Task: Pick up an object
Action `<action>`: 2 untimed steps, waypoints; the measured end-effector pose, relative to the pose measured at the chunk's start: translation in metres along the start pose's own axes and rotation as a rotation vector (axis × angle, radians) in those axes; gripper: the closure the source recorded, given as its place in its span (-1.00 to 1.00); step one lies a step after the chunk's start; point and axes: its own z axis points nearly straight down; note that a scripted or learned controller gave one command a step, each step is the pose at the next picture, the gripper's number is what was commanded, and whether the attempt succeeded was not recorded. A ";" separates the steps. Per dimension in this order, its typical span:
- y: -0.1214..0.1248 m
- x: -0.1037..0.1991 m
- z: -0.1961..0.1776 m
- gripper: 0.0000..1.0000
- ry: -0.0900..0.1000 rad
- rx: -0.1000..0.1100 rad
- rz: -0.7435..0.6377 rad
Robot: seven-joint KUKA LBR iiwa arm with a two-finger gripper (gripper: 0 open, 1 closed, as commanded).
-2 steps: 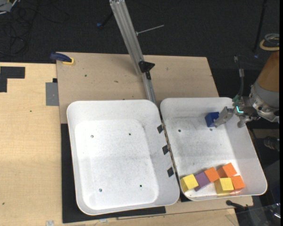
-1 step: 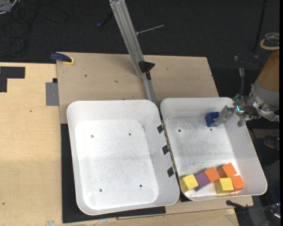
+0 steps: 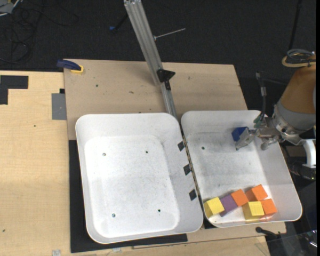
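My gripper (image 3: 255, 141) hangs over the far right part of the right bin (image 3: 229, 164), its two fingers spread open with bare bin floor between them. A blue block (image 3: 238, 133) lies just left of the left finger (image 3: 245, 140), beside it and not between the fingers. Several blocks cluster at the bin's near edge: a yellow block (image 3: 214, 206), a purple block (image 3: 228, 203), an orange block (image 3: 239, 198), another orange block (image 3: 258, 192), a second yellow block (image 3: 253, 210) and a third orange block (image 3: 268, 206).
The left bin (image 3: 128, 175) sits beside the right one, with black clips (image 3: 185, 169) along the shared rim. A slanted metal rail (image 3: 149, 52) rises behind the bins. The arm's orange band (image 3: 300, 92) stands at the right.
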 end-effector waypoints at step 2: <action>0.000 0.001 0.041 1.00 -0.001 -0.002 0.003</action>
